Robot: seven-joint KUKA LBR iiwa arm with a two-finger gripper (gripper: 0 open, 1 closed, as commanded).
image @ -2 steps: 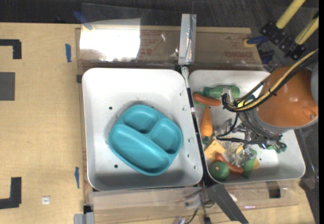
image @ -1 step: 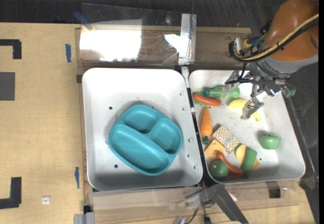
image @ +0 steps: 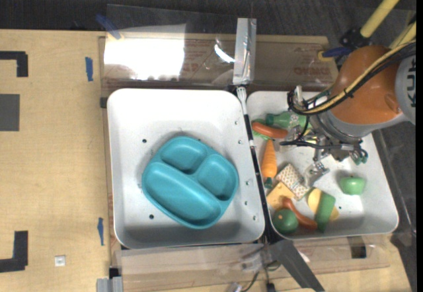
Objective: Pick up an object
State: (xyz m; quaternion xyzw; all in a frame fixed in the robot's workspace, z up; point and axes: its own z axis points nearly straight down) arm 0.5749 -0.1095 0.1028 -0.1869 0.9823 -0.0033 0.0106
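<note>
left bin (image: 125, 119): white and shallow, I see one thing in it, a teal divided plate (image: 190, 180) with three compartments, lying toward the front, slightly skewed.
right bin (image: 386, 208): white, touching the left bin along the middle divider, holds a pile of toy food.
arm (image: 363, 89): I see it coming in from the right, orange band above the wrist, cables looped by it, wrist over the back half of the right bin.
gripper (image: 319, 168): pointing down into the right bin, tip just above the cracker and the yellow-green piece. Jaws: I cannot tell how far apart from here, metal parts blur together; I see nothing clearly between them.
carrot (image: 269, 160): orange, lying along the left wall of the right bin, just left of the gripper.
cracker (image: 291, 180): pale speckled square piece, just beside the carrot, below-left of the gripper tip.
yellow-green piece (image: 320, 204): near the front of the bin, directly below the gripper in the view.
green round piece (image: 353, 184): by itself toward the right side of the bin, apart from the pile.
green-red piece (image: 287, 219): front-left corner of the right bin, touching an orange strip.
red-orange piece (image: 269, 130): back of the bin, beside green bits, under the cables.
</note>
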